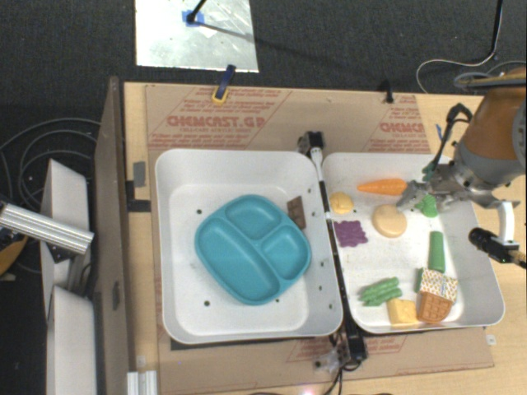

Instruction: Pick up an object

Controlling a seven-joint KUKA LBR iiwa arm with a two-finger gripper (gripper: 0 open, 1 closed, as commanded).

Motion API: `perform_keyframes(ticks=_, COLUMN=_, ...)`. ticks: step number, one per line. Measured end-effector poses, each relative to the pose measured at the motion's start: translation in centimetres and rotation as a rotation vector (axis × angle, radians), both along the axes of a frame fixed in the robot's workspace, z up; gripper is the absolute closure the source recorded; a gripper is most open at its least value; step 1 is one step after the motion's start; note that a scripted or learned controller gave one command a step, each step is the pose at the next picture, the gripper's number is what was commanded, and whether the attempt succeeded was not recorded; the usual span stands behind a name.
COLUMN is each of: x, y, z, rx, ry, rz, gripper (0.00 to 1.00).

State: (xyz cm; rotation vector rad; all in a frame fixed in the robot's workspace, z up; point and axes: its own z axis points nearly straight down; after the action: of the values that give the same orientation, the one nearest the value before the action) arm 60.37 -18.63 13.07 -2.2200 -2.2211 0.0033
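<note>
the gripper (414, 197) hangs low in the right bin (486, 299), close to the toy carrot (382, 187). its fingers are hidden under the wrist, so i cannot tell how they stand, and i see nothing between them.

the risk, as i judge it, is crowding. just below the carrot's right end lies a round beige piece (389, 220), and a small bright green piece (427, 206) sits a little further right of the carrot, against the gripper. if the gripper closes here, it can catch two things together, or push the carrot aside and take nothing. the round piece can also slip out easily.

the carrot lies on its side, its right end touching or almost touching the gripper tip; which of the two, i cannot tell. the yellow piece (341, 202) and purple grapes (351, 233) lie to the lower left of the carrot, well apart from the gripper.
</note>
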Motion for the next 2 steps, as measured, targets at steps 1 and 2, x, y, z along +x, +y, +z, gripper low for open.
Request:
perform_keyframes(ticks=1, x=-7.5, y=-2.2, z=-0.5, rx=0.001, ry=0.003, rz=-0.005, gripper=0.00)
perform_keyframes(ticks=2, x=-3.8, y=6.9, z=-1.5, rx=0.003, ry=-0.005, rz=0.012, gripper=0.00)
